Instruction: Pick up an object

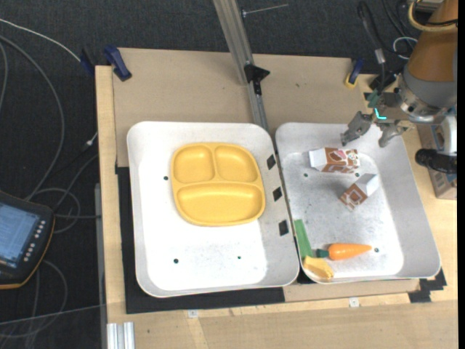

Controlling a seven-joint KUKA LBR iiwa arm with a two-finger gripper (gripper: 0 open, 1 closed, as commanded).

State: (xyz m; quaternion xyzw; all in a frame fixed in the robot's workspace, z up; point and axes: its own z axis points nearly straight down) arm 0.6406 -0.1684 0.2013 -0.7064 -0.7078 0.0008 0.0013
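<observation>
Overhead, gripper (pixel 372 130) spread, holding nothing, above right bin (pixel 407 217) far edge. Carton (pixel 333 159) just below it, small box (pixel 359 190) beside, carrot (pixel 348 251) nearer front. Yellow tray (pixel 216 182) left of carton.

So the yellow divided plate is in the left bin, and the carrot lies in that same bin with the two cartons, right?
Not quite. The camera view shows the yellow divided plate in the left bin, but the carrot lies in the right bin, near its front edge. The two cartons are in that right bin too, with the pincer above its far edge.
</observation>
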